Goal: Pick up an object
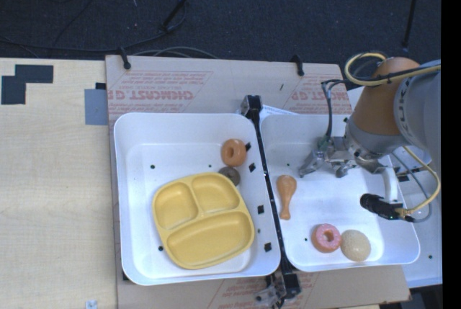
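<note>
The drumstick [286,194], a tan-orange toy chicken leg, lies in the right bin [403,257] close to its left wall, its fat end up and its thin bone end pointing down the view. Below and to its right, near the bin's front edge, a pink-frosted donut [326,237] sits just beside a pale cream, egg-shaped lump [355,245]; the two look to be touching. The claw [328,163] hangs over the upper middle of the same bin, right of the drumstick and apart from it, with its two metal fingers splayed wide and nothing between them. Behind it rise the orange band and grey body of the arm [403,113], trailing cables. A black divider strip runs between the bins. In the left bin [133,156], a yellow three-compartment tray [203,219] lies tilted; above its upper right corner rests a brown donut [233,153], with a small dark round piece [230,175] just beneath it, against the tray's edge. Both bins sit on the table [50,192].
</note>
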Robot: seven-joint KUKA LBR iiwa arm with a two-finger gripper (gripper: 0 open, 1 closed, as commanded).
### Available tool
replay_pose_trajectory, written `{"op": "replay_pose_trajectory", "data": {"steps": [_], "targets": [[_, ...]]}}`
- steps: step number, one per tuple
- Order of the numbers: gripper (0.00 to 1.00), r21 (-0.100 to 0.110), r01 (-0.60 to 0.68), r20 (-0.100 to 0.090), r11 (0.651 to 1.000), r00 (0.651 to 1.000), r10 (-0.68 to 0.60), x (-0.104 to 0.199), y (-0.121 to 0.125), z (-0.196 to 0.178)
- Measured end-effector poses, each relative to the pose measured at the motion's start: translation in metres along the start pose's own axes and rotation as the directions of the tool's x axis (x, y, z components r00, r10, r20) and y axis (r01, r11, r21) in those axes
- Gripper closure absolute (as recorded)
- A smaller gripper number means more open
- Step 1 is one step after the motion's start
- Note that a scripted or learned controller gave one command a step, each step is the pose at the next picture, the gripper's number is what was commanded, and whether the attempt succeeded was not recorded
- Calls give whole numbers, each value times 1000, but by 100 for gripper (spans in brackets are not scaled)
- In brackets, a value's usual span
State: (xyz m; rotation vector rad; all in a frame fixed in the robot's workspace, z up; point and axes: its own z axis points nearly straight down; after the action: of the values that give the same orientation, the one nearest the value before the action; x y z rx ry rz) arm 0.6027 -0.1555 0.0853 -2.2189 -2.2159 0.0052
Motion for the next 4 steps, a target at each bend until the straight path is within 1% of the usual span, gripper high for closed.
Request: {"op": "replay_pose_trajectory", "data": {"steps": [1,2,3,4], "targets": [[100,-2,-2,1,1000,1000,2,-1,1,-12],[100,-8,3,2,1000,1000,-3,2,4,-56],[100,-8,3,2,1000,1000,-3,-2,13,-113],[100,-9,4,2,1000,1000,-4,-3,14,-154]]}}
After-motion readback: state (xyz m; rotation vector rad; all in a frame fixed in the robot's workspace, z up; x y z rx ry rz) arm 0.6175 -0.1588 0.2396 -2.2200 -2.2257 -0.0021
